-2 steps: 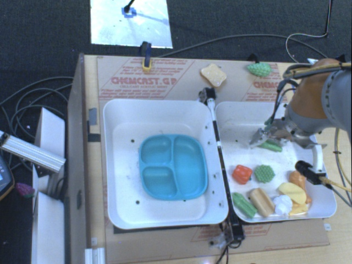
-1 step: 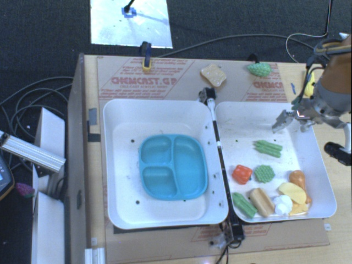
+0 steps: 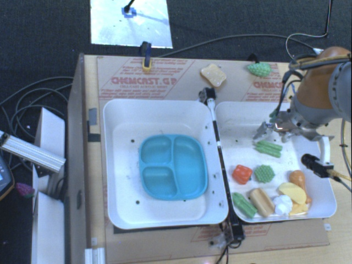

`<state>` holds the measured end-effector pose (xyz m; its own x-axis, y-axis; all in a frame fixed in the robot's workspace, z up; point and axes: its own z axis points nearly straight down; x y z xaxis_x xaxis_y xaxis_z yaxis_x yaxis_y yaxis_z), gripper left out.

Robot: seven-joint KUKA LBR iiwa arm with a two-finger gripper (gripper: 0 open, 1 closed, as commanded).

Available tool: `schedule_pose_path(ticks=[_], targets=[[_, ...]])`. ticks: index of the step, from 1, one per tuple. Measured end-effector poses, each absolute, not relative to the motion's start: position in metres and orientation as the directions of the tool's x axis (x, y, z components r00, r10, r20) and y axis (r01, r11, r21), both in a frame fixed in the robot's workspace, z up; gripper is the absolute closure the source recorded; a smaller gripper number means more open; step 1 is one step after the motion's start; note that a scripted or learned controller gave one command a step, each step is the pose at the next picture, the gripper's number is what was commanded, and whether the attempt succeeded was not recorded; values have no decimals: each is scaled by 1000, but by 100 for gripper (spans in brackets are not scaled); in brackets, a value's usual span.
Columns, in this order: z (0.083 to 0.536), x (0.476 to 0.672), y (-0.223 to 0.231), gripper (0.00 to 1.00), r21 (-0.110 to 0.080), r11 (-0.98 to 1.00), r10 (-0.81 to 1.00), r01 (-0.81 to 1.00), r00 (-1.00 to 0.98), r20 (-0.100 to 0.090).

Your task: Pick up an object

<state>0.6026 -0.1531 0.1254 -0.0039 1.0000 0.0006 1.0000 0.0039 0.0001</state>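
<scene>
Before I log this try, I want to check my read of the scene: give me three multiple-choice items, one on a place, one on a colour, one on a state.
1. Where does the divided tray lie?
A. in the left bin
B. in the right bin
C. on the cardboard behind the bins

2. What colour is that tray?
A. red
B. blue
C. yellow

3. How does the tray sit?
A. tipped on its edge
B. upside down
C. flat, compartments facing up

Answers:
1 A: the tray rests in the left bin, while the toy foods lie in the right bin.
2 B: it is light blue against the white bin.
3 C: its three compartments face up, with nothing in them.

The gripper hangs over the right bin, just above the green beans.
</scene>
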Motion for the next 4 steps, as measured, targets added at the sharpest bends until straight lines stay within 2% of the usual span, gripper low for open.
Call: schedule_pose_path(ticks=[1,2,3,4], targets=[[85,587,-168,0,3,1,1000,1000,-1,-2],[206,609,-193,0,6,4,1000,1000,-4,-3],[130,598,-163,0,0,4,1000,1000,-4,0],[131,508,-197,0,1,0,1000,1000,0,-1]])
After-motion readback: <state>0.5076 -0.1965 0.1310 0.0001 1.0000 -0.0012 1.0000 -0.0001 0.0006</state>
